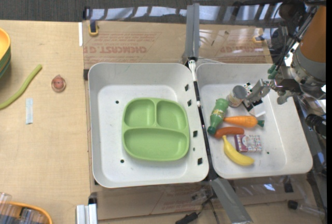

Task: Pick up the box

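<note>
The box (248, 142) is small, pink and white, and lies flat in the right bin (290, 161) near its front. A banana (237, 153) touches the box's left and front side. My gripper (255, 96) hangs over the back half of the right bin, above the carrot (241, 121), well behind the box and apart from it. The arm's orange band (314, 44) rises at the right edge.
A green bottle (217, 114), a red pepper (229, 131) and a round tan can (238, 95) also lie in the right bin, left of the gripper. The left bin (104, 114) holds a green divided plate (155, 129). A green bean (21, 88) lies on the bench, far left.
</note>
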Robot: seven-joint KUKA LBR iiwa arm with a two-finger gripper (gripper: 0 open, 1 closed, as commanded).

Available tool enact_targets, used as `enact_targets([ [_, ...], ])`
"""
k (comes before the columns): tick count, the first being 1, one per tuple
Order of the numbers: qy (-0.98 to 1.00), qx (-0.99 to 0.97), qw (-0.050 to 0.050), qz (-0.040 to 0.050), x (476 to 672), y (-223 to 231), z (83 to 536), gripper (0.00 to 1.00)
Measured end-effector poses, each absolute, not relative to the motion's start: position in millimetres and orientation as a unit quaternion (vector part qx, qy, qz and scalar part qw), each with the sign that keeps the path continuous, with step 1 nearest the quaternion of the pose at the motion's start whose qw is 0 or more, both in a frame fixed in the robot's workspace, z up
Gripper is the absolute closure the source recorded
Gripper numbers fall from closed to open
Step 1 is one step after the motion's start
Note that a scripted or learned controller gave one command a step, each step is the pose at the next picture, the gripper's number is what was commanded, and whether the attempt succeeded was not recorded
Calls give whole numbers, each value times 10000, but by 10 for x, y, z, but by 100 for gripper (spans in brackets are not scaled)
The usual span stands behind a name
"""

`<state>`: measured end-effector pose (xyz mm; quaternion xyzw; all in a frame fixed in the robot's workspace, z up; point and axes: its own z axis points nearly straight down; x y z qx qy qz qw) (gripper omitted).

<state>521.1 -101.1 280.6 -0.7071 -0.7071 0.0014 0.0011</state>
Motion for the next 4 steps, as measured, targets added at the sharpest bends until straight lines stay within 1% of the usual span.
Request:
enact_targets([
  [1,-6472,-7623,17,16,5033,-983,1278,0],
  [2,-6859,-7277,13,8,4770,-1376,905,0],
  [3,-6848,-7287,18,12,4768,-1383,985,100],
  [4,-6399,-7685,3,11,4833,-1185,1862,100],
])
